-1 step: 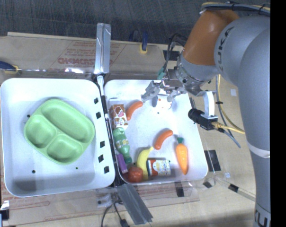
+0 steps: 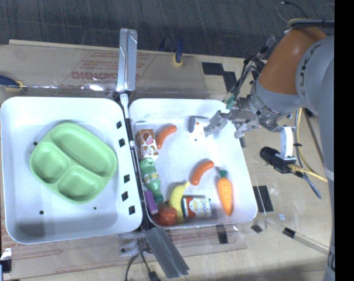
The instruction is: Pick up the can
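plainly, the can (image 2: 196, 206) lay on its side near the six o'clock rim of the right bin (image 2: 238, 157), red label up, wedged in a small crowd: a banana (image 2: 177, 195) touched it at nine o'clock, a tomato (image 2: 167, 216) sat just beyond at about eight, and a carrot (image 2: 224, 194) stood just beside its three o'clock end. the gripper (image 2: 215, 124) hung well apart from it, up near the bin's twelve o'clock side, close to a small grey-white object (image 2: 196, 123) and at three o'clock of a sausage (image 2: 166, 133). whether the fingers were released or clenched could not be told; nothing was seen between them.

the likely trouble was the crowding. a descent over the can could have caught the banana or the carrot instead, or closed on two things at once. lying flat, the can would probably have rolled if touched off-centre, towards the second sausage (image 2: 201, 171) at its twelve o'clock. its place hard by the bin wall also left little room on the six o'clock side, so a finger might have struck the rim. the left bin (image 2: 13, 174) with its green divided plate (image 2: 73, 161) was out of the way on the table (image 2: 282, 204).
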Tool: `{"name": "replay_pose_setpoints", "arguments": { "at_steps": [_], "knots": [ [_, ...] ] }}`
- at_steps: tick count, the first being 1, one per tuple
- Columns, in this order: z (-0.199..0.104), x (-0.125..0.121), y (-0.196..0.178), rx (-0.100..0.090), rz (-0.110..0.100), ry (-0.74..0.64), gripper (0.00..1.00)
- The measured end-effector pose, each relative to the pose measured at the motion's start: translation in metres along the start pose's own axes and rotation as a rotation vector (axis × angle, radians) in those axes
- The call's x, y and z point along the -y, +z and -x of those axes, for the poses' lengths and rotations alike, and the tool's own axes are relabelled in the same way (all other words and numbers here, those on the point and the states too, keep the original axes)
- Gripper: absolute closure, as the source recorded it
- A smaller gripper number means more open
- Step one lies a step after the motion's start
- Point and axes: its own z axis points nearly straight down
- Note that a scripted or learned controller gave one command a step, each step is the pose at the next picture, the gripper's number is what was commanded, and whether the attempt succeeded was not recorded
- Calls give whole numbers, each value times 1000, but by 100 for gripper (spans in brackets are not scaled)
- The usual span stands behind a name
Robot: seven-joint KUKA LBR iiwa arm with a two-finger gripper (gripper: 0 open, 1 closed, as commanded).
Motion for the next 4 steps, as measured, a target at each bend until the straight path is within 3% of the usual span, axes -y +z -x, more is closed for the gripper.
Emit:
{"name": "replay_pose_setpoints", "arguments": {
  "at_steps": [1,2,3,4],
  "knots": [
    [1,-17,53,-1,-1,2,0],
    [0,-79,46,-1,4,-13,0],
    [1,-52,78,-1,2,14,0],
    [-25,-14,80,-1,1,-32,0]
  ]
}}
